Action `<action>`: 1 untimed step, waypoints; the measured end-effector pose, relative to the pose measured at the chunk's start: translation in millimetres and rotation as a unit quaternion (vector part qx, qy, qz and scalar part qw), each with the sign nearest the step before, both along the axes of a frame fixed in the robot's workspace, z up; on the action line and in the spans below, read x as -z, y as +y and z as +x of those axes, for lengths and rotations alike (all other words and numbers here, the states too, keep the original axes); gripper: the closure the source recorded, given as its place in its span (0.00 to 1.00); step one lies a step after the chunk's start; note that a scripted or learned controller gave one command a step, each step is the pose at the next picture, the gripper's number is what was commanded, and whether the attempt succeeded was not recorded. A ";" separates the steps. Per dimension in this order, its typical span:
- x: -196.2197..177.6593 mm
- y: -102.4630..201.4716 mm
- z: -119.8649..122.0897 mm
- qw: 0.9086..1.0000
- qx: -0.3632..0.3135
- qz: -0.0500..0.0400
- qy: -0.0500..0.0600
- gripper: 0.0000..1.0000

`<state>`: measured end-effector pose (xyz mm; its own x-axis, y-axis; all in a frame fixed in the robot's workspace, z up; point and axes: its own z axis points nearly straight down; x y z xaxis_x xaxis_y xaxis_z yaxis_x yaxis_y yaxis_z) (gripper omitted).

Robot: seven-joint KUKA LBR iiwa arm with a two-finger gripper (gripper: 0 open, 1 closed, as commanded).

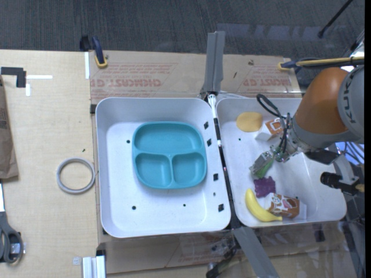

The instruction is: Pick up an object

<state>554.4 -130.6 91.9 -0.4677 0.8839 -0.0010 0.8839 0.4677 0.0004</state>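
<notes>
In the right bin [324, 204] lie a yellow banana [258, 208], a purple bunch of grapes [265, 186], a brown and white packet [286, 205], a flat yellow round piece [250, 121] and an orange and white packet [273, 126]. My gripper [262, 165] reaches down and to the left from the orange wrist band [323, 104]. Its tip hangs low over the middle of the right bin, just above the grapes and to the left of the bin's centre. A small grey-green shape sits at the tip; whether it is an object or part of the gripper is unclear.
The left bin [116, 213] holds a teal divided plate [170, 154]. A grey ring [76, 175] lies on the wooden bench to the left of the bins. Scissors [10, 243] sit at the bench's lower left corner. A cardboard sheet [145, 80] lies behind the bins.
</notes>
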 end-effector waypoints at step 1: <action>-9.1 -1.1 0.3 1.000 0.003 0.000 -0.001 1.00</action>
<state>554.7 -131.8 101.1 -0.4632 0.8862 -0.0014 0.8862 0.4632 0.0014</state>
